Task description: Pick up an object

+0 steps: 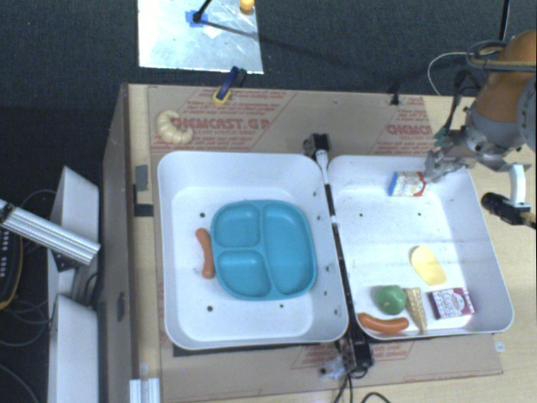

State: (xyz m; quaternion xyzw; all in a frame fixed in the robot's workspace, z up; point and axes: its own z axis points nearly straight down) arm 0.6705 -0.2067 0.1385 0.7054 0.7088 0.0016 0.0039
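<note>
The hand (436,168) sits at the small blue and white packet (407,185). The packet lies flat in the right bin (369,225), its long side pointing across toward the hand. I cannot tell if the hand grips it.

dark carpet floor (352,23) around cardboard-topped bench (277,116)

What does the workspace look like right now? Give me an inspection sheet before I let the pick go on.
Surface: cardboard-covered bench bearing a left bin and a right bin.
Job's things: small blue, white and red packet, yellow piece, green ball, cone, sausage, red carton in the right bin; blue divided tray and second sausage in the left.
Clutter: pale ridged piece and blue-and-yellow item on the cardboard.
Grippers: gripper beside the packet; grasp unclear.
Cables: loops by the arm.
Surroundings: dark carpet, foil sheet.
</note>
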